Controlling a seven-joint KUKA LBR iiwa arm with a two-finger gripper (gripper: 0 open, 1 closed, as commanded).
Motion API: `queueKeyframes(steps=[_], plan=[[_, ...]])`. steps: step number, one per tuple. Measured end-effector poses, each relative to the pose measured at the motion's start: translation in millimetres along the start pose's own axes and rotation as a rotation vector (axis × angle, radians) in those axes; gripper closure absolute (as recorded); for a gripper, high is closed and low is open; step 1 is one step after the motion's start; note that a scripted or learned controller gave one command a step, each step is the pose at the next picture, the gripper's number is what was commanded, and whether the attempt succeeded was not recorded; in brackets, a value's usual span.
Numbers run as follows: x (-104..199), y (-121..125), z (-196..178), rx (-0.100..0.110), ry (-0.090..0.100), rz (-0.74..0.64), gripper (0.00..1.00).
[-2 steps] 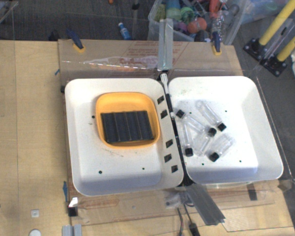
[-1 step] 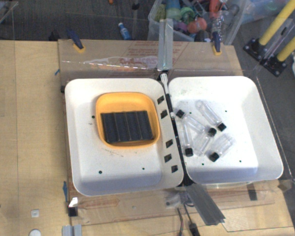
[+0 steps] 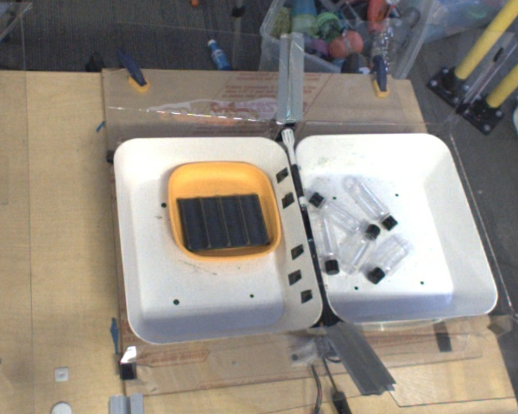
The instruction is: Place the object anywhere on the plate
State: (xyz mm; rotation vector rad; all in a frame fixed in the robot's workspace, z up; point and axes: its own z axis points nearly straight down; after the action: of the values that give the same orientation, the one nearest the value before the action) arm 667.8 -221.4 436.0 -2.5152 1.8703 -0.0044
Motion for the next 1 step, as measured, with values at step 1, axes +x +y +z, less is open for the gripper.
queueKeyframes(steps=[1], plan=[[-9.5,-2.5,0.4,-0.004,-0.002,-0.201,1.0]])
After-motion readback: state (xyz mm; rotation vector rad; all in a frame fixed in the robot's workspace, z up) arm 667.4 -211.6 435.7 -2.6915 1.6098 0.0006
